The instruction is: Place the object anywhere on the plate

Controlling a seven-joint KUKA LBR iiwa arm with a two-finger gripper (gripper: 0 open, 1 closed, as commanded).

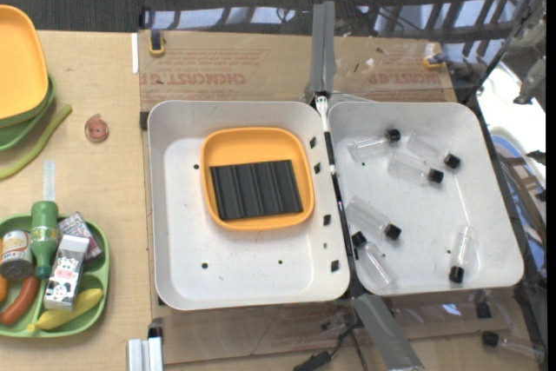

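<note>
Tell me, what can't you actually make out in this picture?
- Clear vials in the right bin: see-through against white, so their outlines and exact count are uncertain; mostly the black caps show.
- Dark ridged thing on the plate: too little detail to say what it is.
- Orange dish, far left: cut off by the edge.
- Labels on the green tray's items: too small.

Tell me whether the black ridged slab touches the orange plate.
Touching. The camera view shows the slab lying flat inside the plate in the left bin, orange rim visible all around it.
</note>
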